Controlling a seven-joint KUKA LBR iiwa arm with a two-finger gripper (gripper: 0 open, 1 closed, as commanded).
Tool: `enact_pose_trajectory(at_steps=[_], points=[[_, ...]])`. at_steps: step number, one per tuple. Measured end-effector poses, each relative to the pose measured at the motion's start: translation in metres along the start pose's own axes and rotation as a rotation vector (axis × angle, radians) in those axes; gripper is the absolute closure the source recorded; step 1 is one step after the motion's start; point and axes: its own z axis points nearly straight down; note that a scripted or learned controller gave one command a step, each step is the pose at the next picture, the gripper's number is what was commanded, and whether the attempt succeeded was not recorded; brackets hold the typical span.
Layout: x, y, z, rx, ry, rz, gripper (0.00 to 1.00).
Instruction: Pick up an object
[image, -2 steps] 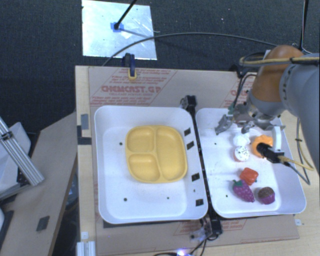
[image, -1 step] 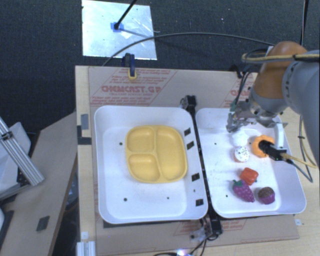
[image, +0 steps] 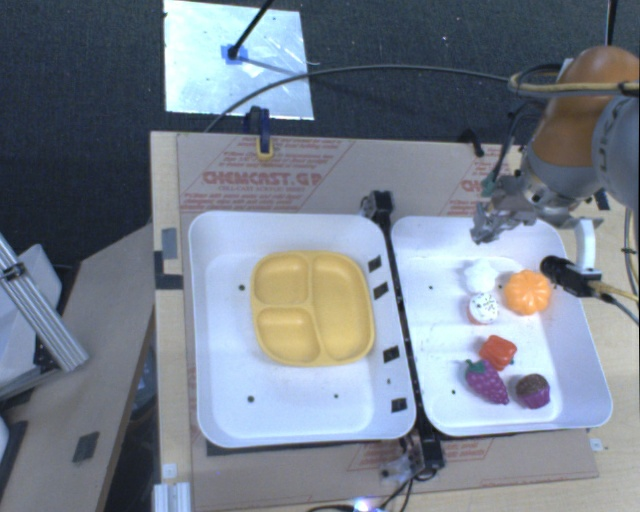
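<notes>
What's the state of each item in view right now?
end effector: over the right bin's far edge, holding nothing visible
yellow tray: flat in left bin
orange pumpkin: loose in right bin
red pepper: loose
purple grapes: lying flat

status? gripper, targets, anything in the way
Gripper over right bin's far edge, holding nothing. Toy pumpkin, red pepper, grapes lie untouched. Nothing blocks them.
</notes>
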Motion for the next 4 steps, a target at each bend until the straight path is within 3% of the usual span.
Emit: enact_pose_trajectory(at_steps=[2,3,4], points=[[-0.003,-0.003,-0.084,0.002,0.001,-0.005,1.00],[0.045,-0.009,-0.084,0.006,0.003,-0.009,1.00],[0.090,-0.031,-0.078,0.008,0.003,-0.009,1.00]])
